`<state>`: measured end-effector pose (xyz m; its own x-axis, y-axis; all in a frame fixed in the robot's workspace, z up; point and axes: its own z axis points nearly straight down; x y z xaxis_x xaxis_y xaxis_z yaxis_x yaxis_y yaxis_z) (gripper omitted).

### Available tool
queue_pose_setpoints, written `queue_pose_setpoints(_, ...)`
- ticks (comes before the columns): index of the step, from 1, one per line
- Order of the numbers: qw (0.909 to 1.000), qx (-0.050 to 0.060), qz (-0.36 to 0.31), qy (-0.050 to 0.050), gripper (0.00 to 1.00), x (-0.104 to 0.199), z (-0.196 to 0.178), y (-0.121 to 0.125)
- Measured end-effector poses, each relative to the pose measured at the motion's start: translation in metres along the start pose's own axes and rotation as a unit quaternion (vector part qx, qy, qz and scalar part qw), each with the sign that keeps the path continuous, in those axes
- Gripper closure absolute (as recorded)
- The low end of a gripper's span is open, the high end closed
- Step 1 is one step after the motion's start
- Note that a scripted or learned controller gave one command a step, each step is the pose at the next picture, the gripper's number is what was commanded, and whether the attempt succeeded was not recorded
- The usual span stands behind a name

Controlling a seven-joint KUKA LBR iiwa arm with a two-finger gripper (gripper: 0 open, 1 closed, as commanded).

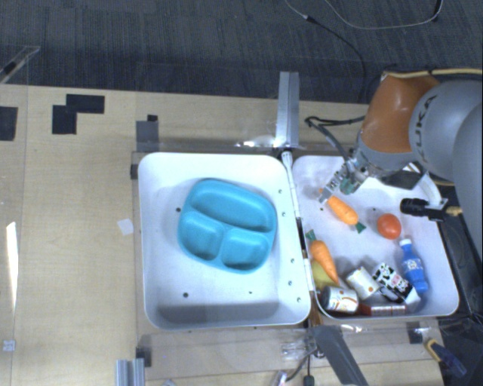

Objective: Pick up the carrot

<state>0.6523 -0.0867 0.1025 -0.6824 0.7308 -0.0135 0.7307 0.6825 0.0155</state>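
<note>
Gripper [343,183] over the right bin's [445,301] far-left corner.
I can't tell its jaw state; carrot [343,211] lies just below.

I'm looking at a robotics lab — a grey, orange-banded industrial arm [423,121], a pale wooden bench [68,249] with metal brackets, loose black cables [362,15] over dark carpet.

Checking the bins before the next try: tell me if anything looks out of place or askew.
Nothing looks spilled or damaged. The blue tray lies askew in the left bin. In the right bin, two carrots lie apart, and small items are heaped in its near corner. The gripper hovers by the upper carrot.
</note>
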Motion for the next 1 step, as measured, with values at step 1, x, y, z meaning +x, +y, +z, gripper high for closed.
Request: queue_pose_setpoints(1, 0.9983, 0.004, 0.058, 0.004, 1.00, 0.0562, -0.0848, 0.0604)
